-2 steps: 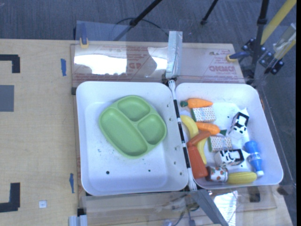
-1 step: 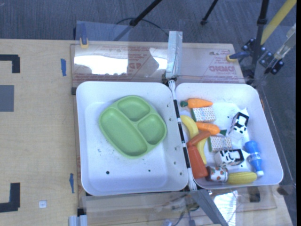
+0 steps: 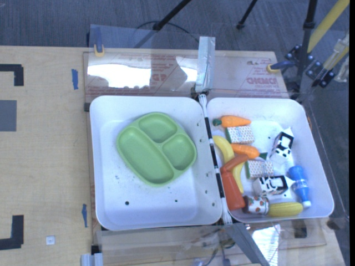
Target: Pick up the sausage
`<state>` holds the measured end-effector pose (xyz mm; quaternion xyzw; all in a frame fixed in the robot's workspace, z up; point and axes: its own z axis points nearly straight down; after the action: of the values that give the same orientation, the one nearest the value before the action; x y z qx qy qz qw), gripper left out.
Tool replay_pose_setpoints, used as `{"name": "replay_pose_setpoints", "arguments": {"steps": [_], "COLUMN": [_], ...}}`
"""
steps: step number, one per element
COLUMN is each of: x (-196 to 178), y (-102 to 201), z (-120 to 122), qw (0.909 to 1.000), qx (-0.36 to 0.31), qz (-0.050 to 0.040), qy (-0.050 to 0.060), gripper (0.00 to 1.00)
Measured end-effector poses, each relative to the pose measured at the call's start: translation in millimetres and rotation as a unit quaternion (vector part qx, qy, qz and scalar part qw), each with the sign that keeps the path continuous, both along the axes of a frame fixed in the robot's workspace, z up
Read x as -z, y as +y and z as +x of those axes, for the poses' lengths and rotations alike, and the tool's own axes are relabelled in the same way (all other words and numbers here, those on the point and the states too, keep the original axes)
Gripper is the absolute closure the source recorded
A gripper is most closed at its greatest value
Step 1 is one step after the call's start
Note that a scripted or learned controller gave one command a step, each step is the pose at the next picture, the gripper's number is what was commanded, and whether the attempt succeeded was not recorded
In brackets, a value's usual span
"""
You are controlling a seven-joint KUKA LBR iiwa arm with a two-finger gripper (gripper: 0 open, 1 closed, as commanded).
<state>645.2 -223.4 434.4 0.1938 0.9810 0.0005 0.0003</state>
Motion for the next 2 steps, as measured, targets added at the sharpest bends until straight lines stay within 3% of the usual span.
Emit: {"name": "replay_pose_setpoints", "arguments": {"steps": [1,2], "x": [48.8,53.7], "y": [0.2,0.7], "z": [-4.6,18.4], "qw": [0.9907,0.9706], "qx": [-0.136,-0.241], "qz": [0.0,-0.0013], "qy": [-0.001,-0.004], "gripper": [0.0,0.0]}}
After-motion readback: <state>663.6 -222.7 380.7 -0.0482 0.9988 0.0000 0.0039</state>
